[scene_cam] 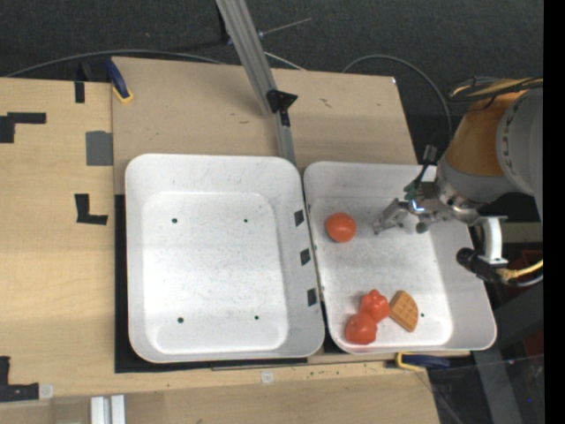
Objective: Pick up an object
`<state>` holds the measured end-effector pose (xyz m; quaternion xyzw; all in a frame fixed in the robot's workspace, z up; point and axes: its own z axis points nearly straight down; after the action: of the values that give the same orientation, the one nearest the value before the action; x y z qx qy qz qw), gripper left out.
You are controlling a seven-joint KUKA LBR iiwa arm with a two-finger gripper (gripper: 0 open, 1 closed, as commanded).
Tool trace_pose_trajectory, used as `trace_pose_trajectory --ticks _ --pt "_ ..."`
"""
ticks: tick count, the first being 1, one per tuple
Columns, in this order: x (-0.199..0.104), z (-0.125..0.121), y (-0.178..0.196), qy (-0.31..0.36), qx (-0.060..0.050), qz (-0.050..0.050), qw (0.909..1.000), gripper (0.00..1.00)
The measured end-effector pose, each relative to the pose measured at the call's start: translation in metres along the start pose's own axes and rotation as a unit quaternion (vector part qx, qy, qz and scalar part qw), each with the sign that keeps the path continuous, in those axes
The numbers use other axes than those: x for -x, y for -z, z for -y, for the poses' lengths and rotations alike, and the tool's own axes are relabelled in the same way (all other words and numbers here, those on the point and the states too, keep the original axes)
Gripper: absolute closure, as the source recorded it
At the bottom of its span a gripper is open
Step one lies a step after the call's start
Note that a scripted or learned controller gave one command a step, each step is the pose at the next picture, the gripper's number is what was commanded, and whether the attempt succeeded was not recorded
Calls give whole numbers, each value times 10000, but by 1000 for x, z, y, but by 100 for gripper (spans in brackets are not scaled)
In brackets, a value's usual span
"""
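- left bin: nothing to pick in there, so not a target.
- right bin: holds all four candidates.
- orange-red ball sits in the upper left part of the right bin, on its own, well apart from the rest.
- cluster at the bin's near edge: red pepper-like piece touching a red round piece, with a tan waffle-like piece just beside them.
- gripper is low over the right bin, just right of the ball, tips pointing toward it. fingers look slightly apart with nothing between them; the view is small, so low confidence.
- judgement: the ball is the nearest and cleanest target; pick not yet made.
- risks:
  - round ball can roll off if one finger touches first, likely toward the bin's left wall.
  - slanted approach could push it rather than straddle it.
  - going for the cluster instead risks catching two pieces or wedging a finger between them.
  - near wall crowds the cluster, little finger room.
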<state>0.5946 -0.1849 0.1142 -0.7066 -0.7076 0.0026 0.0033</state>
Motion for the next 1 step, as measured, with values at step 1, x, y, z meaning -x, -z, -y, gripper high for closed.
trace_pose_trajectory --ticks 1 --pt "0 -2 14 7 30 6 10000 100"
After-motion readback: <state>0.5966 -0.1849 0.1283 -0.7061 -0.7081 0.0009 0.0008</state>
